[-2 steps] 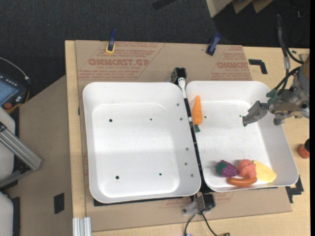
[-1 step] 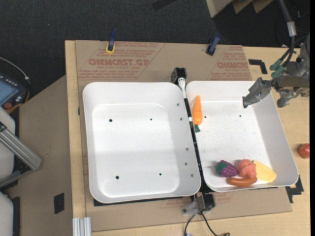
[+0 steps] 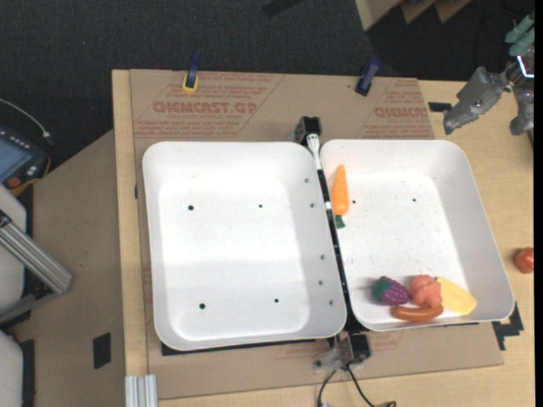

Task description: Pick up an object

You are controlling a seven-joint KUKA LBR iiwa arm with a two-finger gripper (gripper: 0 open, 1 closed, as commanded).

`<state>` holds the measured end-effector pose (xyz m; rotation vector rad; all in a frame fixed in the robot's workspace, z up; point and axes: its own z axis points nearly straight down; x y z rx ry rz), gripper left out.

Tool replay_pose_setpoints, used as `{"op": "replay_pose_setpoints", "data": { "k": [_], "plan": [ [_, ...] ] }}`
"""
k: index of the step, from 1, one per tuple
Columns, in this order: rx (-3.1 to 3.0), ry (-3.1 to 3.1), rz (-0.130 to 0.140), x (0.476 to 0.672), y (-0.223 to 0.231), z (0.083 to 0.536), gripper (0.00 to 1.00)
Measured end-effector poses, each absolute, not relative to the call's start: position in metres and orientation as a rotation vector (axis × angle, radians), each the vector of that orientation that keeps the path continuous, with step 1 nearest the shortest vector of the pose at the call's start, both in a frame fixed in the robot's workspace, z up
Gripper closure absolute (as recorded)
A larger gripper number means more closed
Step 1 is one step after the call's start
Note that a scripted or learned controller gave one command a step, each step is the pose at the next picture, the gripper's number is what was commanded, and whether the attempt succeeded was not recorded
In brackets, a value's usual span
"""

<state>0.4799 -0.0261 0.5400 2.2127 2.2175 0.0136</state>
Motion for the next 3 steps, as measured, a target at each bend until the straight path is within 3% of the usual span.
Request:
{"op": "replay_pose_setpoints", "data": {
  "k": [1, 2, 3],
  "plan": [
    [2.234, 2.218, -0.014, 0.477, -0.133, 0.380, 0.00],
    [2.211, 2.216, 0.013, 0.480, -0.091, 0.521, 0.00],
    [2.224, 2.233, -0.012, 0.554, -0.065, 0.399, 0.00]
  ]
}}
